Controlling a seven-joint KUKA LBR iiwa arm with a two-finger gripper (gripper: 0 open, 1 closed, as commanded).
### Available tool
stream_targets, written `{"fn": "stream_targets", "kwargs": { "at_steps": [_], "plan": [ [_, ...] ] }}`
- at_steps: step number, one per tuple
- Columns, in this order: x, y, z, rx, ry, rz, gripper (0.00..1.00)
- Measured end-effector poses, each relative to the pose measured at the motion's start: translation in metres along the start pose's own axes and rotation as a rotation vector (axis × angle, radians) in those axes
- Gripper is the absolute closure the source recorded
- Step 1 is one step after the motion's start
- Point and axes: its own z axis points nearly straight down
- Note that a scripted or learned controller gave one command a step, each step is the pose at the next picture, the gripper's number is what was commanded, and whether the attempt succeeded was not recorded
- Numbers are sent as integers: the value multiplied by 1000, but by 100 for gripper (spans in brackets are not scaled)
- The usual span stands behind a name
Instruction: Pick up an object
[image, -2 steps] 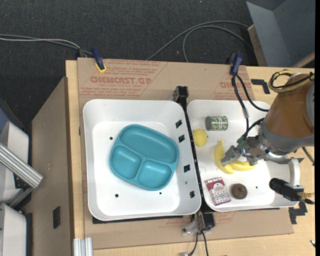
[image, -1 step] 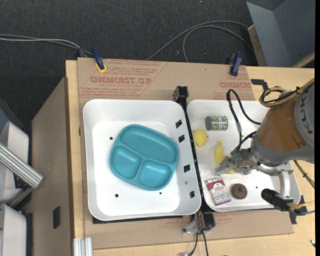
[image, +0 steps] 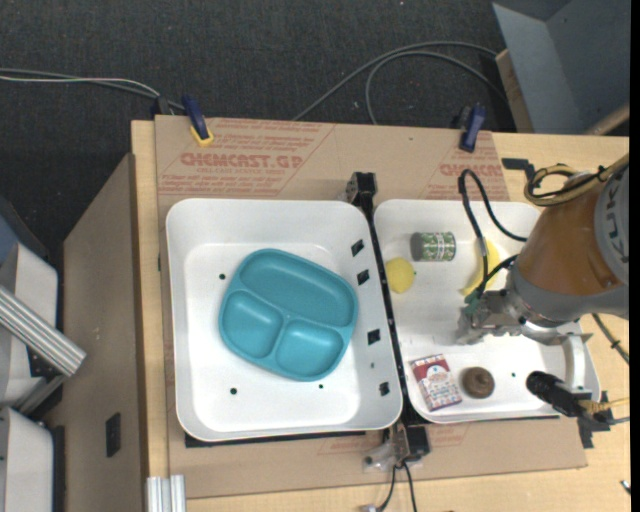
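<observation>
My gripper (image: 478, 322) hangs low over the middle of the right bin (image: 440, 218), and I see nothing held in it. A red and white box (image: 436, 383) lies at the bin's front left, with a small brown round thing (image: 479, 382) just to its right; both are in front of the gripper. At the bin's left wall rests a yellow ball-like thing (image: 400, 275). A green can (image: 433, 246) lies on its side near the back, apart from the gripper.
The left bin (image: 190, 330) holds a teal divided plate (image: 288, 313). A black divider (image: 375, 300) runs between the two bins. The arm's grey and orange body (image: 575, 255) covers the right bin's right side. Cables loop over the bench's back edge.
</observation>
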Motion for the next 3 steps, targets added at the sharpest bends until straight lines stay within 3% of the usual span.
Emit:
{"fn": "stream_targets", "kwargs": {
  "at_steps": [3],
  "plan": [
    [-3,10,-151,-6,-3,-3,100]
  ]
}}
